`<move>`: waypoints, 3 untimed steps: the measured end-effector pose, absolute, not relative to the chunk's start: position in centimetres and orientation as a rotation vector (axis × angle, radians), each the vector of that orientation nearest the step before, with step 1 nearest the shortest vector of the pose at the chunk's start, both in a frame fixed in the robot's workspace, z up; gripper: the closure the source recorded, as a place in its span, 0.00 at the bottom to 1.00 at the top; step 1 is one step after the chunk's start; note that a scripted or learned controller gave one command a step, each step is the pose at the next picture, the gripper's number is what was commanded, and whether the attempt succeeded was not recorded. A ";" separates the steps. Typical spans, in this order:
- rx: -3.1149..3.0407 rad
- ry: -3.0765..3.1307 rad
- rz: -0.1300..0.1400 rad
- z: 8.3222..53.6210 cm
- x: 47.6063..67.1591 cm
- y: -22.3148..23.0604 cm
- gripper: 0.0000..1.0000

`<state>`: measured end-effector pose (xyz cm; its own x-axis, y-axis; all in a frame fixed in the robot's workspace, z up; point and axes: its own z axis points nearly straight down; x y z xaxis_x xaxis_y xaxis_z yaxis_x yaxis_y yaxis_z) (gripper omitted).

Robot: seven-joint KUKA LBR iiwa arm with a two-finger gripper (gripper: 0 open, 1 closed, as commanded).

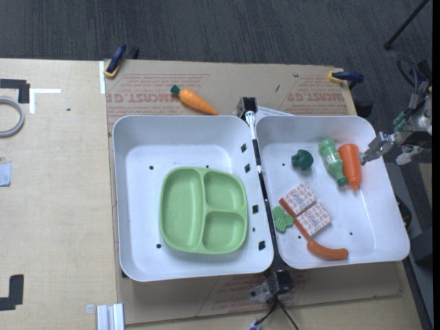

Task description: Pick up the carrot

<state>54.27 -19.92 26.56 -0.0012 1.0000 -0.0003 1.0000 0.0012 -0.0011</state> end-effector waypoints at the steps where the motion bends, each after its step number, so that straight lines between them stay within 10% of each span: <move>1: -2.146 -2.294 0.001 21.8 53.1 -9.3 0.00; 2: -2.087 -2.347 0.001 19.2 47.8 -3.3 0.00; 3: -1.982 -2.438 0.001 19.2 60.1 -2.1 0.00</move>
